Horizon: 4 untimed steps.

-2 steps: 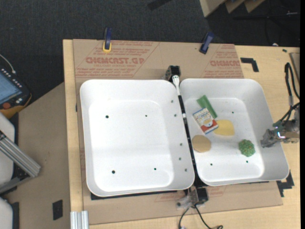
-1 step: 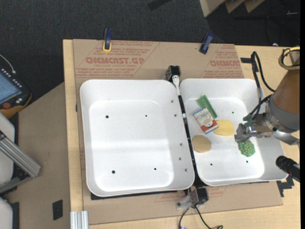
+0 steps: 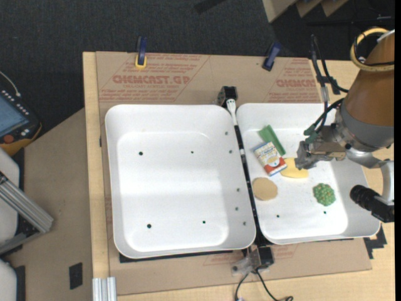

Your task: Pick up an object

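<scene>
On your left sits the shallow white plastic left bin point(image 3: 172, 180). Beside it, the matching right bin point(image 3: 294, 227) holds a small white, blue and red carton point(image 3: 269, 155) touching a flat green bar point(image 3: 272, 138), with a round tan cookie-like disc point(image 3: 265, 189) just below. Further right lies a yellow banana-shaped piece point(image 3: 294, 173); the grey gripper point(image 3: 305, 158) hangs over its end. Near the right wall rests a bumpy green broccoli-like toy point(image 3: 324, 194).
</scene>
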Each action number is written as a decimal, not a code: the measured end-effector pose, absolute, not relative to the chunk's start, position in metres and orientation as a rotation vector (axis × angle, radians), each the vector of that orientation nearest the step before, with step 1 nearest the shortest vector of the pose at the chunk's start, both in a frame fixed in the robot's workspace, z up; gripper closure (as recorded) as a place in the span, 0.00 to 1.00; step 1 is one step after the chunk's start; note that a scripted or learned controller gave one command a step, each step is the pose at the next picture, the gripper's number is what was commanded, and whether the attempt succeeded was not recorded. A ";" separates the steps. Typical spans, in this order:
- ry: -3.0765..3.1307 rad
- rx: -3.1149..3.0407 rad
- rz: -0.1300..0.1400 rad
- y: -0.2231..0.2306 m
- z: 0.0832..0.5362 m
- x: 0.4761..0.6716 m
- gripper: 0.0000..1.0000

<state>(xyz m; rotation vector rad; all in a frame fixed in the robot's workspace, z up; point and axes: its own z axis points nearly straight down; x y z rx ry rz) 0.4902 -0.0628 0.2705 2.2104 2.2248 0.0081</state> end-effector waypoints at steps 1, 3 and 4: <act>2.225 2.215 0.004 -0.008 0.289 0.480 1.00; 2.221 2.208 0.025 0.084 0.479 0.491 1.00; 2.232 2.218 -0.009 0.140 0.424 0.484 1.00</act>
